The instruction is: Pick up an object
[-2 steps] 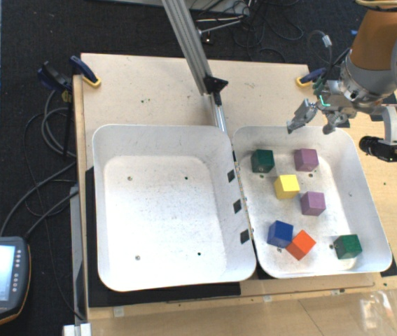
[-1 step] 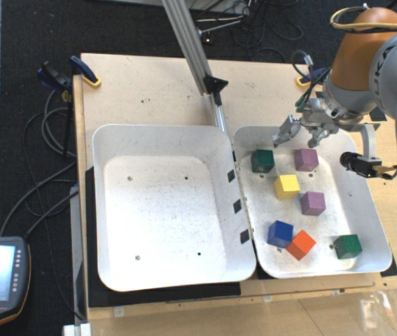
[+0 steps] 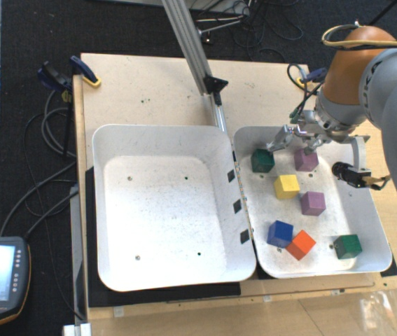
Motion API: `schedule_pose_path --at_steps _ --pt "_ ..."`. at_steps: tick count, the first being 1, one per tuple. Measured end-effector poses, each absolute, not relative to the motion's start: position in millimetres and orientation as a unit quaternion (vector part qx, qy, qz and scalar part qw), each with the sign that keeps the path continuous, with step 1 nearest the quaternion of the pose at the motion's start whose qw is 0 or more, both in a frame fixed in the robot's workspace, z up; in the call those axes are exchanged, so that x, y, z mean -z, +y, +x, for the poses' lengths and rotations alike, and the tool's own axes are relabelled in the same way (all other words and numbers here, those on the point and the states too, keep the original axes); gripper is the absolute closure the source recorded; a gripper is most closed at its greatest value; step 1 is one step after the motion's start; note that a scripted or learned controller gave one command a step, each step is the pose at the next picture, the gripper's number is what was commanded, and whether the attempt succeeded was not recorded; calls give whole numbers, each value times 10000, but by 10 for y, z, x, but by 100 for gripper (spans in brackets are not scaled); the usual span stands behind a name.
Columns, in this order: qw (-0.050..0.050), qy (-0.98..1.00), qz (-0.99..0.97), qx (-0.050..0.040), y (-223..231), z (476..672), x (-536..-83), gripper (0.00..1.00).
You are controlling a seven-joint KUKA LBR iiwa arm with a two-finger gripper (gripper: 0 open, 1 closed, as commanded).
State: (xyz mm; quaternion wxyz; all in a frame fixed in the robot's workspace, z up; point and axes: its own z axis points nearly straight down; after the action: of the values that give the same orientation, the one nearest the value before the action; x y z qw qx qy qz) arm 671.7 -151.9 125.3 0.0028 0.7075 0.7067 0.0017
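My gripper (image 3: 296, 143) hangs over the far end of the right bin (image 3: 373, 222), its fingers spread open with nothing between them. A purple cube (image 3: 306, 160) lies just below and right of the fingertips, and a dark green cube (image 3: 262, 161) sits just to their left. Further toward the front of this bin lie a yellow cube (image 3: 287, 185), a second purple cube (image 3: 313, 202), a blue cube (image 3: 280, 234), an orange cube (image 3: 301, 245) touching the blue one, and another green cube (image 3: 347, 246).
The left bin (image 3: 107, 187) stands beside the right one, sharing a middle wall. A slanted metal rod (image 3: 187, 37) ends at a black clamp near the bins' far junction. A black cable fitting (image 3: 349, 174) sticks out near the right bin's right wall.
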Motion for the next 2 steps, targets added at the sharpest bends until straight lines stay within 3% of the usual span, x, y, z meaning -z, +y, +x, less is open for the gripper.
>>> schedule_pose_path --at_steps 1,2 --pt "97 7077 7064 -60 -1522 6771 -1245 0" --pt "118 7082 7059 -72 -1521 6782 -1341 100"
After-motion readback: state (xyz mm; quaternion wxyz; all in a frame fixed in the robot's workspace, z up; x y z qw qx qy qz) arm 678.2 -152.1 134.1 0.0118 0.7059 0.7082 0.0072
